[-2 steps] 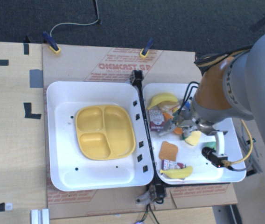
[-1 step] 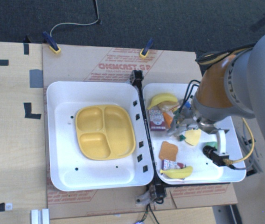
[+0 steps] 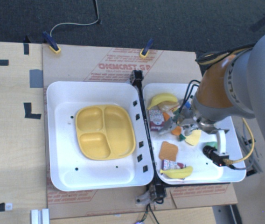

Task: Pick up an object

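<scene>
A light wooden bench carries a brown cardboard sheet printed with red lettering, held at its far edge by two blue-and-yellow clamps. On the cardboard sit two shallow white bins, the left bin and the right bin, touching along a black divider. Dark tape marks lie on the bare wood at left
</scene>
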Tool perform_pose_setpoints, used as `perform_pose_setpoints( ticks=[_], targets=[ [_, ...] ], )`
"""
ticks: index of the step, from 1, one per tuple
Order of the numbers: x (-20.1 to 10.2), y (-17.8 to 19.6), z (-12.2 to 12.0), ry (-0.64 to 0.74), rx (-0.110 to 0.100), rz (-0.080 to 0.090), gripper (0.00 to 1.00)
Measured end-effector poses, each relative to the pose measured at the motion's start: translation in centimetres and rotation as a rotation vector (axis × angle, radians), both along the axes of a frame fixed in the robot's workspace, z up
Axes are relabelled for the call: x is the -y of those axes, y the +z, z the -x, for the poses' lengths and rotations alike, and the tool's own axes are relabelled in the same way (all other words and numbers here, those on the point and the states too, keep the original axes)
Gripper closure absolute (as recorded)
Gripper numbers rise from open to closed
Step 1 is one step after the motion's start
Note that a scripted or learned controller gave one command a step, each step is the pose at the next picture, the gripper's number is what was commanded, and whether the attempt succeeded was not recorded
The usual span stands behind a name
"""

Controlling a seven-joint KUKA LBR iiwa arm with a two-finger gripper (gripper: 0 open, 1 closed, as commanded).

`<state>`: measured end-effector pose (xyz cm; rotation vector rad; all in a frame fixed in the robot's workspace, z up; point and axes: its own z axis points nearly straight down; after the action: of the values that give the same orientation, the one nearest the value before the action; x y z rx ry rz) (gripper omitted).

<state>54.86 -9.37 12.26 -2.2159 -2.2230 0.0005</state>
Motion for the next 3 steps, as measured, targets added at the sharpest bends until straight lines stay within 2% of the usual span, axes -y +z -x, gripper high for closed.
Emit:
perform_pose_setpoints(
  ticks=[1, 2, 3],
  targets=[
    [-0.1, 0.9, 0.0, 0.001, -0.001, -0.002, 1.0],
    [-0.1, 0.9, 0.0, 0.001, -0.001, -0.002, 0.0],
    [0.5, -3.2, -9.2, -0.004, -0.001, -0.001, 0.0]
  ],
)
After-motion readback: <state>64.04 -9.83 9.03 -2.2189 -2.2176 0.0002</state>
